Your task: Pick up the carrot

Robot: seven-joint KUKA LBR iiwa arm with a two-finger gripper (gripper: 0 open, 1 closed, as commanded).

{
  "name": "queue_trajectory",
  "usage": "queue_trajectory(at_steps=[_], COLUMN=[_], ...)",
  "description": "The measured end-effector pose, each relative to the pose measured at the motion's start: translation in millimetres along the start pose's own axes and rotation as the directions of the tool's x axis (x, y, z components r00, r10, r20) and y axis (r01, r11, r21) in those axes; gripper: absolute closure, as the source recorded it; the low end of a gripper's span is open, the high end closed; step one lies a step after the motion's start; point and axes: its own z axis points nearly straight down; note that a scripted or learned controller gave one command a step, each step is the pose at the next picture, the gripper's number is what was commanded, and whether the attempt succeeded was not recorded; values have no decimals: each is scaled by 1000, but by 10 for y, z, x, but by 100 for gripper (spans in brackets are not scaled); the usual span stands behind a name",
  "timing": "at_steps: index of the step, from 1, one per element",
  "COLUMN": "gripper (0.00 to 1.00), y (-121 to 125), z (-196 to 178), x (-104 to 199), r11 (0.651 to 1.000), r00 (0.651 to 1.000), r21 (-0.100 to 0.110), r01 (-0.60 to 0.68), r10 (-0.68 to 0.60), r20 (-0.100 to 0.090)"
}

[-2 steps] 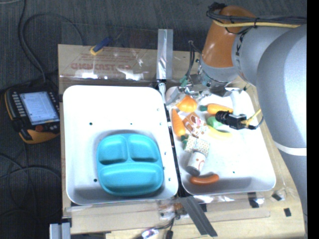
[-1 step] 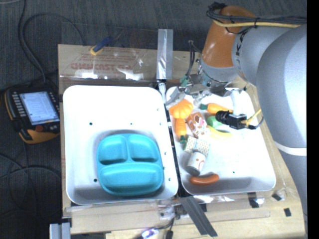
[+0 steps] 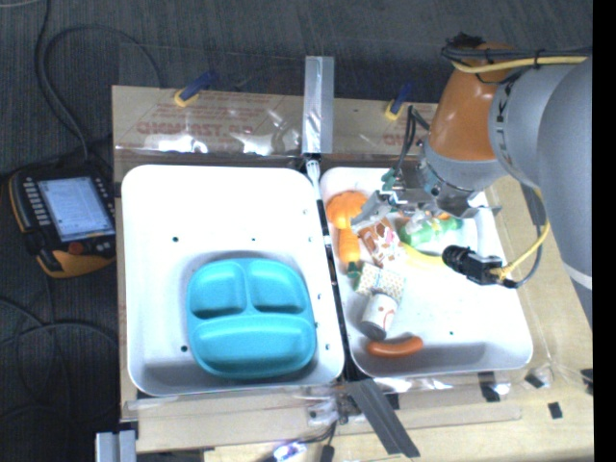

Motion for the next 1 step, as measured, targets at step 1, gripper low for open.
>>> queue_trajectory(at_steps=[1], gripper=[0], y=[-119], z=[145], x=[-395], r11=[999], r00=[999], r21=[-1], r01=[43], r10=[-43], r20=[5])
